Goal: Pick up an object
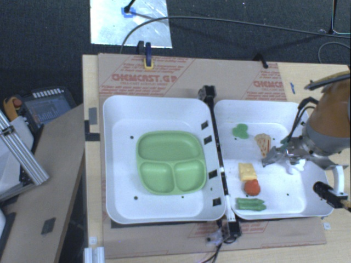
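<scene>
Both white bins (pixel 164 106) look like smooth moulded plastic with a faint sheen. The green divided plate (pixel 169 162) in the left one is matt plastic. Under them lies a sheet of brown printed cardboard (pixel 181 73), dull and flat, on a pale wood-look counter (pixel 90 86). The floor (pixel 44 32) beyond is dark, rough carpet, with a shiny crinkled foil sheet (pixel 148 12) on it. The gripper (pixel 277 156) is bare grey metal.

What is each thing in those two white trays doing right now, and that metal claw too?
green divided plate: flat in the left bin, nothing on it
green leafy piece: loose in the right bin
tan wedge: loose, beside the gripper
yellow block: touching the red ball
red ball: loose
green pod: lying flat
gripper: low over the right bin, holding nothing visible
</scene>
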`<action>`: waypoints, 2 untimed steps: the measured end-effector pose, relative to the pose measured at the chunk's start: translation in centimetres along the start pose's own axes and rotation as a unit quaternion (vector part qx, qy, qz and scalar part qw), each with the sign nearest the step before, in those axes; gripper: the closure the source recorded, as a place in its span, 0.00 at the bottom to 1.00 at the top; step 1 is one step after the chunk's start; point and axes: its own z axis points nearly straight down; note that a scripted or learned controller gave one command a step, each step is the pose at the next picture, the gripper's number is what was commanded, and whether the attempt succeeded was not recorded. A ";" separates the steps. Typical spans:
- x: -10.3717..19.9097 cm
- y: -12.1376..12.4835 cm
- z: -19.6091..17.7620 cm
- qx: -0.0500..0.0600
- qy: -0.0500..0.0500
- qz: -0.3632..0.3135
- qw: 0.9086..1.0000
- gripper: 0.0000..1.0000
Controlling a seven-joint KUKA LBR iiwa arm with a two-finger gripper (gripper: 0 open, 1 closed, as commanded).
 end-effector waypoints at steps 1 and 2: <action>0.3 0.1 4.4 0.000 0.002 -0.001 1.000 0.00; 0.0 0.2 3.2 -0.002 -0.001 0.000 1.000 1.00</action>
